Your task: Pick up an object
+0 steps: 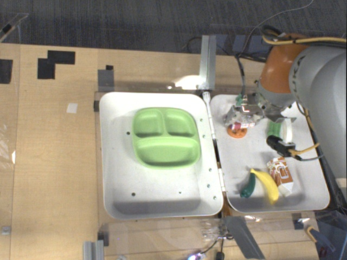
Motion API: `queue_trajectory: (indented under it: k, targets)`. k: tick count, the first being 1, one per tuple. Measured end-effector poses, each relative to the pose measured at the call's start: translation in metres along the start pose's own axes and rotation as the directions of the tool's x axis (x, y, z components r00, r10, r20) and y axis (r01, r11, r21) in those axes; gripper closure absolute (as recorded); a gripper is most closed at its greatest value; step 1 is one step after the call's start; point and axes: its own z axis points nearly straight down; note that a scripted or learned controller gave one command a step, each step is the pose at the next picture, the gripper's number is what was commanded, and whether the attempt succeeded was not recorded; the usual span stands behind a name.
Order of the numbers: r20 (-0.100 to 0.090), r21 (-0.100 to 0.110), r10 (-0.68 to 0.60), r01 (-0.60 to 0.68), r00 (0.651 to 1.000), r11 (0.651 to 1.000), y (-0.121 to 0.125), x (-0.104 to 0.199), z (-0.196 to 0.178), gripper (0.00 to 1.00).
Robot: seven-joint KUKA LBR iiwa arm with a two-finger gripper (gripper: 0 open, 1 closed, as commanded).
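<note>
Camera view puts my pincer (pixel 240 114) low in the right bin (pixel 238 167), right over an orange disc (pixel 237 131); I cannot tell its state. Toward that bin's near edge from the disc lie a banana (pixel 267 184) and a small carton (pixel 282 175).

floor (pixel 108 10): dark grey carpet along the top | bench (pixel 49 161): pale wood with black square marks (pixel 56 62) at upper left | light: bright glare (pixel 187 82) beside the metal post (pixel 208 61)
</note>
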Motion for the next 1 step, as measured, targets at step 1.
queue_trajectory:
  k: [1]
  targets:
    - [0.0,0.0,0.0,0.0,1.0,1.0,0.0,0.0,0.0,0.0]
